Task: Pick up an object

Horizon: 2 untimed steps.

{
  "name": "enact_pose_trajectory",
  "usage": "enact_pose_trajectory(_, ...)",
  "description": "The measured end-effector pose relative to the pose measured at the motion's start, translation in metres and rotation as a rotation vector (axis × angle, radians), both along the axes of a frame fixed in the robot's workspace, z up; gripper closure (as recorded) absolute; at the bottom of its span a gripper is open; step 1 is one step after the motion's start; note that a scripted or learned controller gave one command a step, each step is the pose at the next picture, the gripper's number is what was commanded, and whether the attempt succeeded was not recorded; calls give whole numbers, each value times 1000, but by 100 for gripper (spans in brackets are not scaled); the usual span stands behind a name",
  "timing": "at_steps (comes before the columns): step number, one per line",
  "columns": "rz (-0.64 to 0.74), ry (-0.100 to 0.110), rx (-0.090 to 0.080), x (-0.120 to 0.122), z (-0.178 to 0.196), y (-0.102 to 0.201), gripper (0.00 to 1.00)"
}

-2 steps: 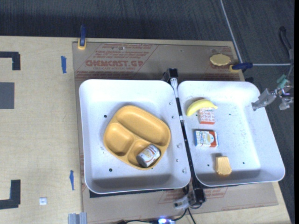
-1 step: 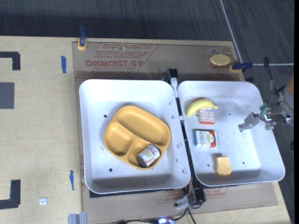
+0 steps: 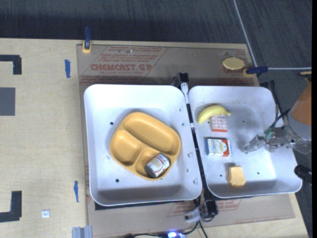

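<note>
The right bin holds a yellow banana at its far left, a small red-and-white carton just below it, a blue-and-white carton, and a yellow block near the front. My gripper reaches in from the right and sits low over the bin's bare middle, right of the blue-and-white carton and apart from it. No object is seen in the gripper. In the left bin lies a yellow divided tray with a small can on its side in one compartment.
Both bins rest on a brown cardboard sheet on the wooden bench. A round tan disc and a blue clamp sit behind the right bin. Cables lie at the front between the bins.
</note>
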State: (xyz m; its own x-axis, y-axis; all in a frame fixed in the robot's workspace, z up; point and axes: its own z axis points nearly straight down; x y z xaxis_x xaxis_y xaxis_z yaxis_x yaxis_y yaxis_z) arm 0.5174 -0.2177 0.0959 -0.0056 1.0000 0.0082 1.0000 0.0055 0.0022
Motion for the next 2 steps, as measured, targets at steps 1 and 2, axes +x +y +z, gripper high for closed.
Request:
enact_pose_trajectory(1,-5,-1,-9,-37,-10,35,0)
enact_pose_trajectory(2,-3,-3,-7,-36,-10,107,0)
